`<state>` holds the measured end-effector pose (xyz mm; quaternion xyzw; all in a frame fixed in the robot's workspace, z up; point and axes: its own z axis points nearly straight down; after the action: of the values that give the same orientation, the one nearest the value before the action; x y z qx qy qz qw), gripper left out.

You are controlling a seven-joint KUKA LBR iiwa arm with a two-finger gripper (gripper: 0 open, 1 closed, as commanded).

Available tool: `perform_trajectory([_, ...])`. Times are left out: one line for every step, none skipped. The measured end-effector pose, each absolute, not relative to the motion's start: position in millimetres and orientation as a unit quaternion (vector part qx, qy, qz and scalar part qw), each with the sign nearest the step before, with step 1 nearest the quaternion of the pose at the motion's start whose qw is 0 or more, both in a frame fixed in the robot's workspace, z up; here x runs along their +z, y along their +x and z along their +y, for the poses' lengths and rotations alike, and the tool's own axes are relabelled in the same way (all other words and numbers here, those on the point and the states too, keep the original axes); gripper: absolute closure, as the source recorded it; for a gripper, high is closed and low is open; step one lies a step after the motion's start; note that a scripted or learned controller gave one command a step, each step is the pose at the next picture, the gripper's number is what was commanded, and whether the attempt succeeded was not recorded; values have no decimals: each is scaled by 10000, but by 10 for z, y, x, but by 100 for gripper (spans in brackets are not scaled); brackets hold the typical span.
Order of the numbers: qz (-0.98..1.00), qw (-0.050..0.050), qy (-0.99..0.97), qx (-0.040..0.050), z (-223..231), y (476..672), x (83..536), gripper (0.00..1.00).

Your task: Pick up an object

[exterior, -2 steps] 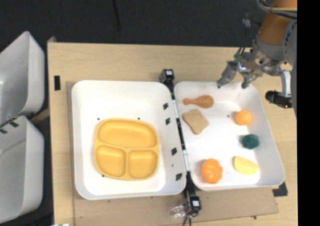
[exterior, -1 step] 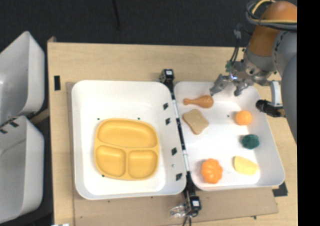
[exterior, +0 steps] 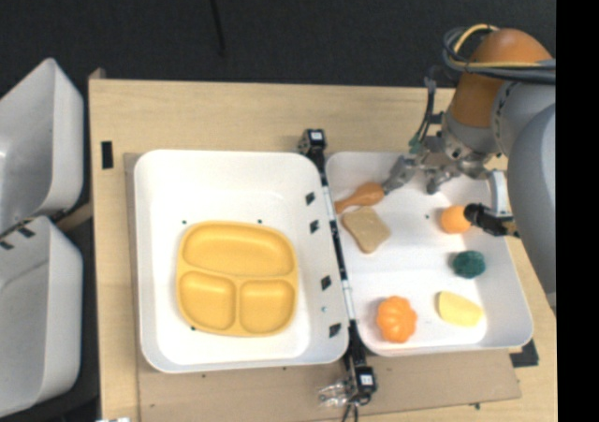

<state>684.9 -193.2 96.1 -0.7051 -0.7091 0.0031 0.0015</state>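
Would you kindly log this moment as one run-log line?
gripper: over right bin, near carrot-like piece | held: nothing seen | left bin: yellow divided tray

Light wood bench (exterior: 215, 111) on dark floor (exterior: 281, 8) w/ 2 white seats (exterior: 33, 139) at left.

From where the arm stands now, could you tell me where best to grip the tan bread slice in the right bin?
Probably across the bread slice's narrower width, coming straight down from above. It lies flat and angled, with bare floor of the right bin along both long sides, though the orange carrot-like piece crowds its upper end.
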Motion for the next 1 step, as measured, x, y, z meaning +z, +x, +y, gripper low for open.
perform_trajectory([-7103, -18, -7039, 33, -1949, 6865, 1086, 100])
